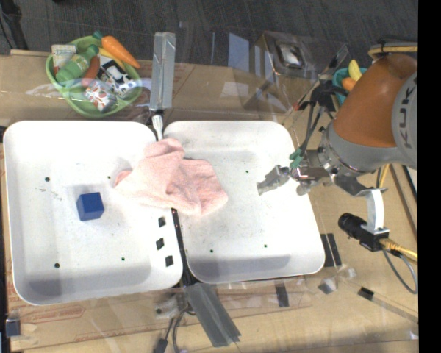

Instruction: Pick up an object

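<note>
Two white bins sit side by side on the brown tabletop (367, 322). The left bin (29, 271) fills the left half of the frame, and the right bin (279, 259) sits in the middle. A small blue cube (90, 205) rests on the floor of the left bin, near its middle, all by itself. A soft pink cloth (175, 180) lies crumpled over the place where the two bins meet. Part of it is in the left bin and part of it is in the right bin, and it covers the rims between them. The robot arm (371, 109) comes in from the right side of the frame. It is grey with a big orange band. Its hand (270, 181) hangs over the right side of the right bin, pointing left toward the cloth but well apart from it. Nothing shows between its fingers. The hand is too small and blurry for me to say if it is released or clenched, so I cannot tell. In the upper left of the frame, behind the left bin, sits a green bowl (79, 106) full of toys. One of them looks like an orange carrot (120, 50).
</note>
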`<state>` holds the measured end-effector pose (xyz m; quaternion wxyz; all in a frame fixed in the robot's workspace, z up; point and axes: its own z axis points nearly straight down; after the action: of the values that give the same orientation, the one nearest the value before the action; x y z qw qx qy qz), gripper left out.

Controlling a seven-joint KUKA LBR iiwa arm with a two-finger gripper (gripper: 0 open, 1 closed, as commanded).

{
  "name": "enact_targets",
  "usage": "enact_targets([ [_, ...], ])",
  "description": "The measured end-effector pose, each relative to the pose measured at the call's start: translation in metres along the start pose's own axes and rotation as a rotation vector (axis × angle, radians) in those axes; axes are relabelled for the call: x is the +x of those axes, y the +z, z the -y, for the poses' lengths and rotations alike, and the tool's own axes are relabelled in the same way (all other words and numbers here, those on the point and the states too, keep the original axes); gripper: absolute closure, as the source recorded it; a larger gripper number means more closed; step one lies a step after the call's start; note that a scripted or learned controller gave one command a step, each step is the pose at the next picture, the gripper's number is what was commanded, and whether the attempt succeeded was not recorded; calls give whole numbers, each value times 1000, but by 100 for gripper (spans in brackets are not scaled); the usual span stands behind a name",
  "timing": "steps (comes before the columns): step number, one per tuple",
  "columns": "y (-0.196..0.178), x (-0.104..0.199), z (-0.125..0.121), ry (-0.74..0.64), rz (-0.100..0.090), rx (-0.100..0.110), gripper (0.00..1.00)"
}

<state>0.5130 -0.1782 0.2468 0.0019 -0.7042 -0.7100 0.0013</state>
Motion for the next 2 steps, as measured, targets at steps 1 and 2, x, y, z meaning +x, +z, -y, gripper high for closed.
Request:
enact_targets([
  [1,51,29,-74,-166,1,-1,0],
  [2,145,73,-90,-202,1,2,0],
])
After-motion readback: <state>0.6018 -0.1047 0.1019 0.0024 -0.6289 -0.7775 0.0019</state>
